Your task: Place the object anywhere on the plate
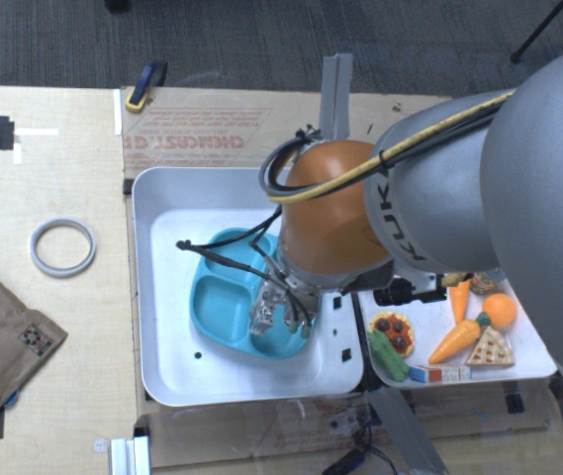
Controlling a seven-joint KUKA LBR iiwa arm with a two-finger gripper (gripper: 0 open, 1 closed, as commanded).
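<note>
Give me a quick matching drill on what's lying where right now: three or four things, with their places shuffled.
Things:
1. blue plate
2. carrot
3. tape ring
4. gripper

Places:
A. on the bench, left of both bins
B. in the right bin, among the toy food
C. over the blue plate
D. on the floor of the left bin

Pairs: 1-D, 2-B, 3-A, 4-C

Bright, even overhead light. The left bin (pixel 162 265) glares white, with soft shadow under the arm (pixel 439 196). The arm's near grey bulk is soft-focused; the far floor (pixel 261 28) is dim. Detail is slightly grainy.
</note>
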